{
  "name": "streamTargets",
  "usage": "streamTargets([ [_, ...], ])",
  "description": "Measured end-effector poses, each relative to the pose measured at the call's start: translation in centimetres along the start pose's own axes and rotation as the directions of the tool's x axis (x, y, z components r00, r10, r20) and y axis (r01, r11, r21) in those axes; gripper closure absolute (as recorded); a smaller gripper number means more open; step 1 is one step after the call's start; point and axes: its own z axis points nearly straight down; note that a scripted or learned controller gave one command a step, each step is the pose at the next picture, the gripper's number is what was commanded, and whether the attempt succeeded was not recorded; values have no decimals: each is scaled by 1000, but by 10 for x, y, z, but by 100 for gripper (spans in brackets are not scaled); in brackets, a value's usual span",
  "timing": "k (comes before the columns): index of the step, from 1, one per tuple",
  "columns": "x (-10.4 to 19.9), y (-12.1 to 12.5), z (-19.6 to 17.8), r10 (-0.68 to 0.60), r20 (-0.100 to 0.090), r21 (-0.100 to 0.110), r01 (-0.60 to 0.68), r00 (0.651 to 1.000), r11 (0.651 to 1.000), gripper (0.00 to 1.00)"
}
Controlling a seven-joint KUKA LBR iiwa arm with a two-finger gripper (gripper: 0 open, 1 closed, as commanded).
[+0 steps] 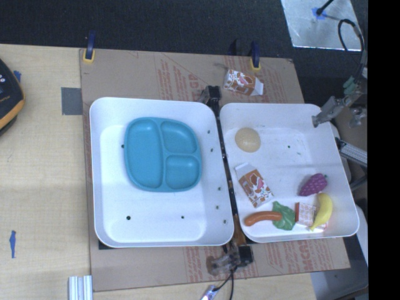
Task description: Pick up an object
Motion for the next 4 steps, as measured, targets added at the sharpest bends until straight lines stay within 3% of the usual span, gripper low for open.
streamTargets([
  [1, 64, 16, 146, -2, 0, 3, 2, 1000, 1000, 0],
  [2, 133, -47, 98, -2, 0, 1, 2, 1000, 1000, 0],
  [3, 107, -55, 195, -1, -1, -6, 1, 1000, 1000, 0],
  [4, 107, -54, 185, -6, -2, -5, 6, 1000, 1000, 100],
])
